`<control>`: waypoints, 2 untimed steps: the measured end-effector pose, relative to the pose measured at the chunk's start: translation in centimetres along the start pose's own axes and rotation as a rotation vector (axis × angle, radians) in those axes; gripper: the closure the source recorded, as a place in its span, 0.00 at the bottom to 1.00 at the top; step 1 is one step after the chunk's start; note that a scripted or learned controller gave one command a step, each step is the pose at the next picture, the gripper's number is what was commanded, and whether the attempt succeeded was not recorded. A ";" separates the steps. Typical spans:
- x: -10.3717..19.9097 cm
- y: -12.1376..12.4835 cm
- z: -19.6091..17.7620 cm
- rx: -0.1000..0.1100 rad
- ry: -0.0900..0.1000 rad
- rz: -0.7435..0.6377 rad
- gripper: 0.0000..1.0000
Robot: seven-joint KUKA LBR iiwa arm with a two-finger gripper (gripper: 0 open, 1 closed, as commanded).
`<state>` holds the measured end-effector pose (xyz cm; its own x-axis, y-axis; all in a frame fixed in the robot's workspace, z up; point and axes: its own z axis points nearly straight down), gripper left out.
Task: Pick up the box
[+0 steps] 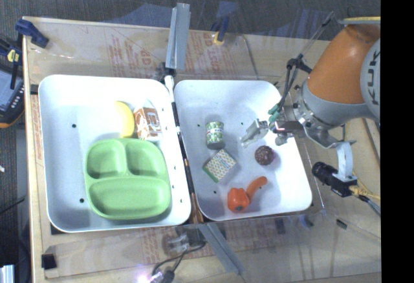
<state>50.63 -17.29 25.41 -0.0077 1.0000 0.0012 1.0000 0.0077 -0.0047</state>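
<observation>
- The box, a small flat carton with a green-and-white pattern, is seen lying in the right bin, near that bin's middle and toward the front; it is set cornerwise to the bin walls, so no clear long axis can be read.
- A second small carton, brown and white, is noted in the left bin, just beside a yellow ball; the patterned box is judged the nearer candidate, being in the bin under the arm.
- The gripper is held above the right bin, to the right of the box and further back; the box lies to the left of the fingers and nearer the front, apart from them.
- Jaw state: the fingers appear slightly parted, and nothing is seen between them.
- Count, right bin: one box, one small green-labelled can, one dark brown round object, one orange-red pepper-like toy.
- Count, left bin: one carton, one yellow ball, one green three-compartment tray.
- One arm is present, so no choice of arm arises.
</observation>
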 end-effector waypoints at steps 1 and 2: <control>1.9 0.9 15.2 0.001 0.000 0.005 0.00; 1.8 0.9 14.2 0.003 -0.002 -0.001 1.00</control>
<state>51.43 -15.48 11.20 -0.0091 1.0000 -0.0010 0.9999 0.0091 -0.0081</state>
